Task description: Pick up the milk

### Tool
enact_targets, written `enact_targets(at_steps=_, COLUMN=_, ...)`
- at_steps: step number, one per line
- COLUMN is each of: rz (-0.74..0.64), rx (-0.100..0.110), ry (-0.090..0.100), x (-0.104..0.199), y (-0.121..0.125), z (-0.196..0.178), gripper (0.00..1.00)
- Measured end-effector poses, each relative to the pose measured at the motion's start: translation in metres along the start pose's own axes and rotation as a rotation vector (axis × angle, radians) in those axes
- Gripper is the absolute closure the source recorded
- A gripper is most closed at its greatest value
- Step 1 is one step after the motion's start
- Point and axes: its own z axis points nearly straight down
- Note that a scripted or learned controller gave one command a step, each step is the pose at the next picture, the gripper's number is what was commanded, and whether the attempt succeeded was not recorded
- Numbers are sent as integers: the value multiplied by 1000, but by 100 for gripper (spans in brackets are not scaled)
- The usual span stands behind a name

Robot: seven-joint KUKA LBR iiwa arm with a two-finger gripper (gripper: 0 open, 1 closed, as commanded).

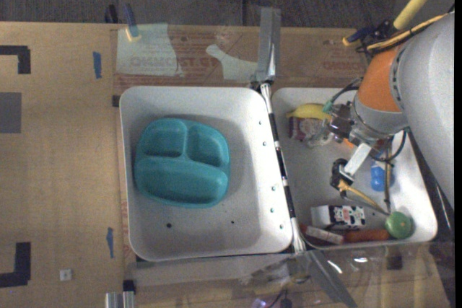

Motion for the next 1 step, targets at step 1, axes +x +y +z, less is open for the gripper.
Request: enact_targets(at_steps=1, rz=-4, rx=-2, ry=-3, x=1, y=0, z=-11, gripper=100)
